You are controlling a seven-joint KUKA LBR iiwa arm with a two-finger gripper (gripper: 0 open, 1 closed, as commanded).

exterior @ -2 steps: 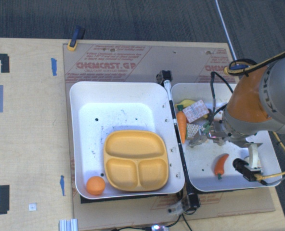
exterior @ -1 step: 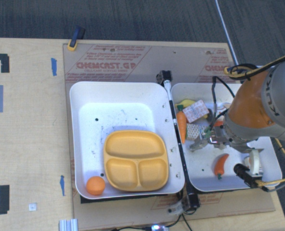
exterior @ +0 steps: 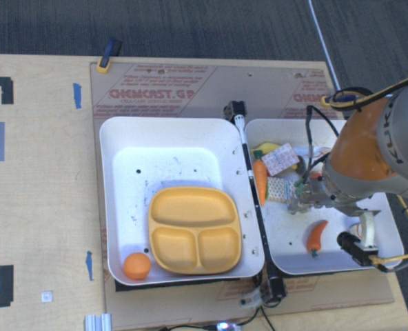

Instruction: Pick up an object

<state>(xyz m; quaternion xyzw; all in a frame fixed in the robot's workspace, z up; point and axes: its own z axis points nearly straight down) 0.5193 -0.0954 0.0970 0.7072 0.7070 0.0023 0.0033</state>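
Bins stand side by side on the bench: the left bin [exterior: 114, 185] and the right bin [exterior: 390, 236]. The arm [exterior: 366, 150], grey with an orange band, reaches over the right bin from the right side. The gripper [exterior: 302, 202] hangs low over the middle of that bin; whether it grasps anything I cannot tell, because the wrist covers it.

In the right bin, a carrot [exterior: 260, 179] lies along the left wall. A small chili [exterior: 315, 236], red-orange with a green stem, lies on the floor just below and right of the gripper, apart from it. A printed packet [exterior: 280, 158] lies near the top, with a yellow thing [exterior: 264, 147] partly under it. A second small packet [exterior: 278, 189] is just left of the gripper.

In the left bin, a yellow tray [exterior: 194, 227] with three compartments lies in the lower part. An orange ball [exterior: 136, 265] rests in the lower left corner, just beside the tray.
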